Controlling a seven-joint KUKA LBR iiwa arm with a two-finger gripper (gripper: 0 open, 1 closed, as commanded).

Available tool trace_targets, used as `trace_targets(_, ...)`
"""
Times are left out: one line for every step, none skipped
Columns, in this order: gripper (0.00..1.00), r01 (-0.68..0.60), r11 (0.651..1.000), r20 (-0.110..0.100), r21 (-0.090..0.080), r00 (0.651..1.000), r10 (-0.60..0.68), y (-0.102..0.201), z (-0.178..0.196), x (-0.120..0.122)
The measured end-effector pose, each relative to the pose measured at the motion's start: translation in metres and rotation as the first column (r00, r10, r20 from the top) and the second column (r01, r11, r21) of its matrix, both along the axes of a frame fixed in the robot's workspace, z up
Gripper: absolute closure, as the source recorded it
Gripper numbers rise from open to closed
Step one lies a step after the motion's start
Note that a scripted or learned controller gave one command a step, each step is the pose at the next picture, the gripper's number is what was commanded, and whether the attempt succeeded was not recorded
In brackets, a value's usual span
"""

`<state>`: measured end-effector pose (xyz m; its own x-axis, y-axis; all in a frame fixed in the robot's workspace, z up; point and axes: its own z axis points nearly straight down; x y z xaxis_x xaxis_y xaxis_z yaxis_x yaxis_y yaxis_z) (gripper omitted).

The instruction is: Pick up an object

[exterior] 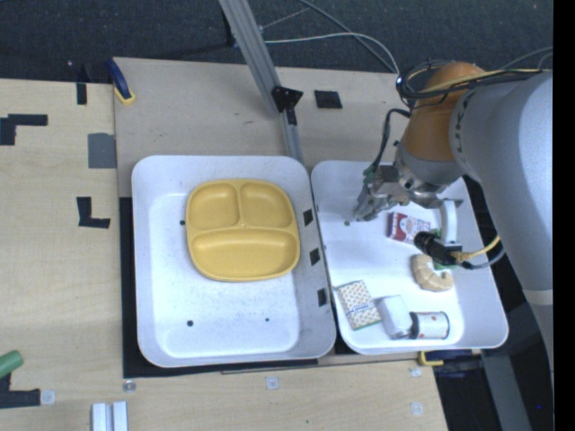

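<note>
The camera view showed 2 shallow white bins side by side on the bench. The left bin (pixel 157 268) held a yellow divided plate (pixel 243 229) with 3 compartments, lying flat toward the bin's far half. The right bin (pixel 341 182) held the loose items: a red and white packet (pixel 406 227) near the middle, a tan curved piece (pixel 434 274) just beyond it toward the right edge, a patterned square packet (pixel 357 303) toward the near left corner, and beside that a grey block (pixel 393 314) touching a small white container (pixel 430 324).

The grey arm (pixel 512 151) with its orange band (pixel 437 124) reached in from the right, and the gripper (pixel 367 206) hung low over the far left part of the right bin. Its fingers pointed down over bare bin floor, just left of the red and white packet, with nothing visible between them. How far apart the jaws stood could not be told from this slant.
</note>
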<state>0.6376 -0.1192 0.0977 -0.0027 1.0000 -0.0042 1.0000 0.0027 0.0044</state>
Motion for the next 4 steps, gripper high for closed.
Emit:
trace_targets(1.00, 0.001, 1.000, -0.002, 0.004, 1.000, -0.001, 0.007, 0.045, -0.002)
trace_targets(1.00, 0.001, 1.000, -0.002, 0.004, 1.000, -0.001, 0.005, 0.088, -0.001)
trace_targets(1.00, 0.002, 1.000, 0.001, 0.003, 1.000, -0.002, -0.002, 0.150, 0.001)
trace_targets(1.00, -0.001, 1.000, -0.007, 0.005, 1.000, 0.001, 0.045, 0.141, -0.025)
